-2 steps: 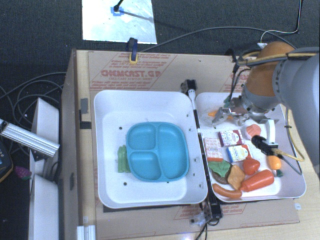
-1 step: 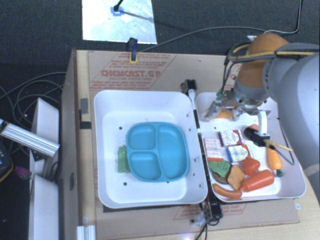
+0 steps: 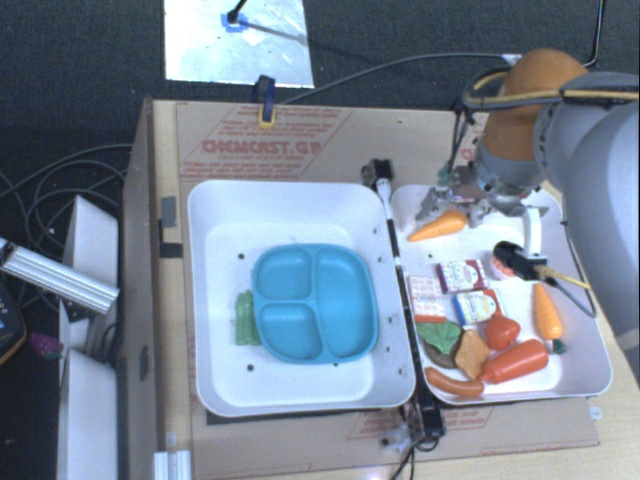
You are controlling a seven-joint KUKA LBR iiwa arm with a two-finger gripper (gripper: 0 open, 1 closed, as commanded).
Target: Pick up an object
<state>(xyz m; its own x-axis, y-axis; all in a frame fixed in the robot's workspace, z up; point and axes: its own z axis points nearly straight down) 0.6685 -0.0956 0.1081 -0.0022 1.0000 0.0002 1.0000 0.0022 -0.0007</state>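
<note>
A: Carrot (image 3: 440, 227), item 1: orange, tapered, plastic-looking, lying near the back left corner of the right bin (image 3: 590, 373), point toward the divider. The gripper (image 3: 452, 200) sits directly over its thick end. Risk?

B: Largest first. The arm (image 3: 590, 138) bulks over the bin's back right; a low descent could press the carrot into the floor or against the back wall instead of seating it between the fingers. Whether the fingers are spread or closed around the carrot, I cannot tell; the wrist hides them.

A: Next in size?

B: The left bin (image 3: 220, 368), holding 1 blue divided plate (image 3: 315, 303) and 1 green piece (image 3: 244, 318) beside it. No hazard judged there; well apart from the gripper.

A: And the pile?

B: Front of the right bin: 1 red-orange vegetable (image 3: 515, 361), 1 second small carrot (image 3: 546, 313), 1 sausage (image 3: 455, 385), several small cartons (image 3: 462, 275), 1 leafy green piece (image 3: 438, 335). Apart from the target, so crowding is unlikely.

A: Smallest concern?

B: The carrot's own form. A smooth, round taper may roll or squirt sideways under 2 closing fingers, likeliest if they meet it off-centre or near the narrow tip. It lies at a slant, so finger alignment matters.
</note>
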